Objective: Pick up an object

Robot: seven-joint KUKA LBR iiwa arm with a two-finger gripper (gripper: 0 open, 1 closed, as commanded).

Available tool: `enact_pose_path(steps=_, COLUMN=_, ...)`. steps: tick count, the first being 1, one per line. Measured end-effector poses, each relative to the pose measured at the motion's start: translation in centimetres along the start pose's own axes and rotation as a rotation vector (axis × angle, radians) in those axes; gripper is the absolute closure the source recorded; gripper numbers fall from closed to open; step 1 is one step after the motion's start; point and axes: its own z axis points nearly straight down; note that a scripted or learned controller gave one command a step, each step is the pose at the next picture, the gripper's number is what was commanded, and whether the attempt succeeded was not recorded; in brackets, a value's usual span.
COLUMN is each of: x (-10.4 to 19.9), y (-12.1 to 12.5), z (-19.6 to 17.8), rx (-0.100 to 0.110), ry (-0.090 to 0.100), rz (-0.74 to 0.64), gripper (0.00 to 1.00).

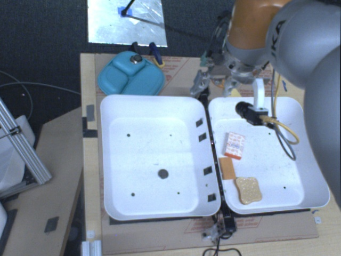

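Observation:
The right bin [298,143] holds three small items near its left wall. A white and red packet [234,145] lies closest to the middle, a flat orange-brown piece [227,168] sits below it, and a tan toast-shaped slice [248,190] is nearest the front. In the left bin [122,116] lies a small dark round disc [163,174]. My gripper [214,86] hangs over the back edge where the two bins meet, well apart from all these items. Its fingers are spread open, with bare cardboard showing between them.
A teal blue tray-like object [131,74] rests on the bench behind the left bin. A shiny metal sheet [126,15] lies farther back. A black fitting with a yellow cable [253,113] hangs from the arm over the right bin's back part.

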Motion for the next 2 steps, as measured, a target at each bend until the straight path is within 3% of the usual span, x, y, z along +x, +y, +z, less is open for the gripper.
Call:
enact_pose_path(steps=1, x=-2.0, y=-3.7, z=-2.0, rx=0.010, ry=-0.002, rz=0.011, gripper=0.00)
enact_pose_path(steps=2, x=0.2, y=-1.2, z=9.8, rx=0.018, ry=-0.002, rz=0.005, gripper=0.00)
